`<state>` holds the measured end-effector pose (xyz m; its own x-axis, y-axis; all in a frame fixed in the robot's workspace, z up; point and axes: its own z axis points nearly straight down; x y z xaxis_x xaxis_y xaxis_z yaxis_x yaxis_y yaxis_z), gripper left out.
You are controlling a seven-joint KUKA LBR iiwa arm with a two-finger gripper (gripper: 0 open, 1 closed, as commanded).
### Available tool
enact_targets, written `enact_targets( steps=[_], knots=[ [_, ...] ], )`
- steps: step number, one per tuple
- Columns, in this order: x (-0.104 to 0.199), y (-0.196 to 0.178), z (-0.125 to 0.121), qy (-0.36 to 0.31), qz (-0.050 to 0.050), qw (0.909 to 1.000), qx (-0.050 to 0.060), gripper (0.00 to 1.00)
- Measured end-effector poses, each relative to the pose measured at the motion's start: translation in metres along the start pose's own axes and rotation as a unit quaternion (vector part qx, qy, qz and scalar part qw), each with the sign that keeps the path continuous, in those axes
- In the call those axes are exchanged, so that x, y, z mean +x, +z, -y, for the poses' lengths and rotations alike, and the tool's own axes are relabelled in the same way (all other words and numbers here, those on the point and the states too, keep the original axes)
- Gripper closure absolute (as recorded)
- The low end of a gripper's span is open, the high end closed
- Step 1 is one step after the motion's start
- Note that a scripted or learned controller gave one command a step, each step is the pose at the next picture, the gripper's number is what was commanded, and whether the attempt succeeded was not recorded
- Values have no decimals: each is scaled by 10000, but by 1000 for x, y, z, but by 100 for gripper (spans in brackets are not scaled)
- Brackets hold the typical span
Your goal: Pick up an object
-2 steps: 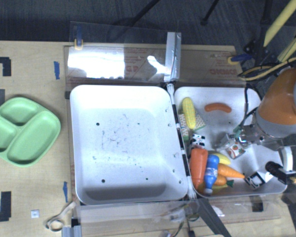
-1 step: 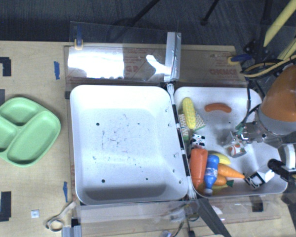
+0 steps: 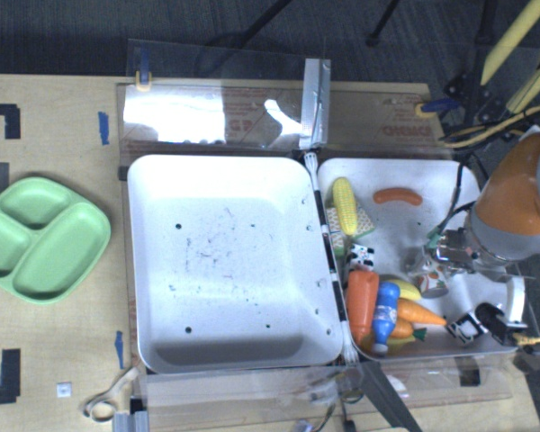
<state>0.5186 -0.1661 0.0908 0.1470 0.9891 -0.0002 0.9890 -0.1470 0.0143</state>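
The right bin [image 3: 387,171] holds several toys. A yellow corn cob [image 3: 344,207] lies by its left wall and a reddish sausage [image 3: 398,196] lies near the back. A small black-and-white figure [image 3: 361,256] sits below the corn. At the front lie a fat orange-red carrot-like piece [image 3: 362,300], a blue and orange bottle [image 3: 386,315], a yellow piece [image 3: 406,288] and a thin carrot [image 3: 420,313]. My gripper [image 3: 436,266] hangs low in the bin's right half, just above and right of the yellow piece and thin carrot. I see nothing clearly between its tips.
The left bin [image 3: 153,183] is a wide white tray beside the right one. A green divided plate [image 3: 40,238] rests on the bench at far left. A clear panel [image 3: 216,115] and a metal post [image 3: 315,97] stand behind the bins.
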Motion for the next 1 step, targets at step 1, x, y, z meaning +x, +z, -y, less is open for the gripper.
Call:
enact_targets(
  steps=[1],
  knots=[
    [18, -3, 31, 583, 2, 9983, 62, 100]
  ],
)
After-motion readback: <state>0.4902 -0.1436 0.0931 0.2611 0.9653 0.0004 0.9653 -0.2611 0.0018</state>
